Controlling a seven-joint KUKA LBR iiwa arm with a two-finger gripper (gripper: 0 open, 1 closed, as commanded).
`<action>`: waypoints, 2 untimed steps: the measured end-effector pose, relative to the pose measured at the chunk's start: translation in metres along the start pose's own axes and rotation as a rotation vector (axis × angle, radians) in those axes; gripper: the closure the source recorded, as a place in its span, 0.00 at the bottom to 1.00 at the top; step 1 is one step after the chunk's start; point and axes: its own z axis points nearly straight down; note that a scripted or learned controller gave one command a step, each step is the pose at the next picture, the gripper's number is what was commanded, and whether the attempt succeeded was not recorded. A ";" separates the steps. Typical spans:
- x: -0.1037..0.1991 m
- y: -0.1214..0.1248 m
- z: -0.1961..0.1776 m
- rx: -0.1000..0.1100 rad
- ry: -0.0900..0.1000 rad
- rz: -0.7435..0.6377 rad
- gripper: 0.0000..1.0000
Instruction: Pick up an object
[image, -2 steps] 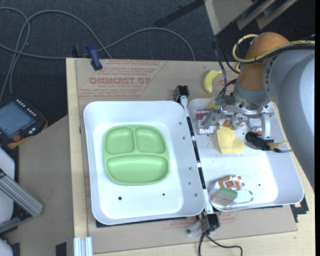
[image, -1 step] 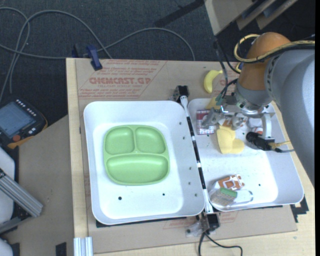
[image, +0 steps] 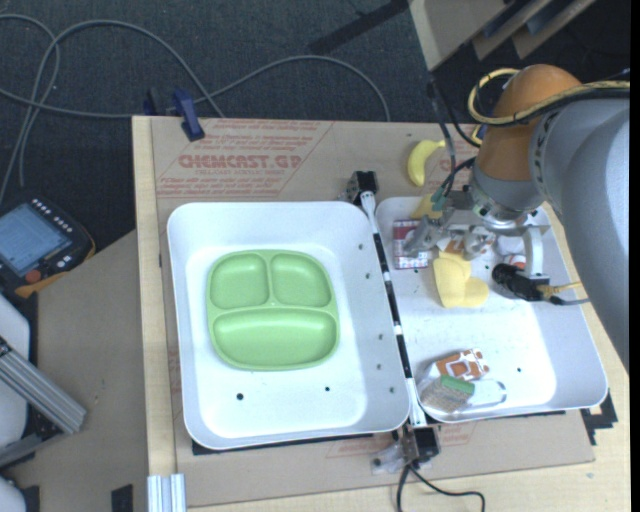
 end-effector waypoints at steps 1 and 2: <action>-0.002 0.000 0.000 0.000 0.003 -0.001 0.00; -0.005 0.000 0.000 0.001 0.008 -0.001 0.00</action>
